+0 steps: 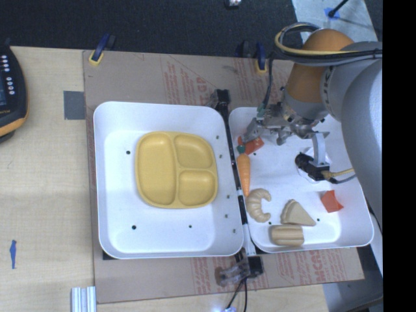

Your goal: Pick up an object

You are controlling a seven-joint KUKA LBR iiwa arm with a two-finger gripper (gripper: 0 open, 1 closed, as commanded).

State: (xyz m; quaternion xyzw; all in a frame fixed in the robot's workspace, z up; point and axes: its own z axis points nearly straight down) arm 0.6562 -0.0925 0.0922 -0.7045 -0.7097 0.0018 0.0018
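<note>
Orange carrot (243,171) below fingers (250,137).

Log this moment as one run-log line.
arm: over right bin | gripper: at bin's far-left corner, near carrot | grasp: none visible | croissant, wedge: untouched | tray: left bin

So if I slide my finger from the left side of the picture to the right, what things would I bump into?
Black controller → yellow divided plate in the left bin → toy carrot → toy croissant → wedge-shaped toy slice → small red piece.
</note>
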